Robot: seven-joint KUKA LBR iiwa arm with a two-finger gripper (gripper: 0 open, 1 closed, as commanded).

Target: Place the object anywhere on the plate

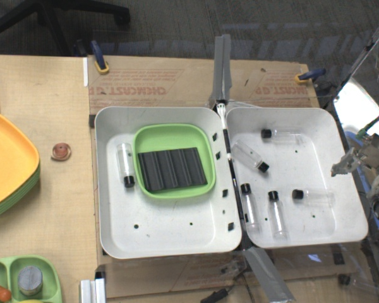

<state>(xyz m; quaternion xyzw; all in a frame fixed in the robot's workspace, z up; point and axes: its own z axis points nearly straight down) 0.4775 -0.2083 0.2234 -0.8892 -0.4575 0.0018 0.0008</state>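
— Where is the plate?

— The green plate (174,133) sits in the left bin (114,232), towards its far side. A dark ribbed slab (174,168) lies flat on it, covering most of the plate's near half.

— And the loose things that could go onto it?

— One clear vial (124,160) with a black cap lies in the left bin, just beside the plate's left rim, its cap pointing towards the near side. I cannot tell whether it touches the rim. Five more capped vials are scattered in the right bin (325,122): one near the far wall (279,133), one tilted close to the divider (246,153), two lying side by side near the front (277,216), and one towards the right (316,197).

— Where is the gripper?

— The gripper (345,163) shows as a pale metal shape over the right bin's right wall, well apart from the plate and clear of every vial. Nothing shows in its grasp. Whether it is set wide or narrow, I cannot tell; it is too small and lost in the glare there.

— Anything else on the counter?

— The counter (57,106) carries a stack of yellow plates (9,163) at the left edge, a small reddish disc (61,151) beside them, and a green compartment tray (12,273) at the near left corner.
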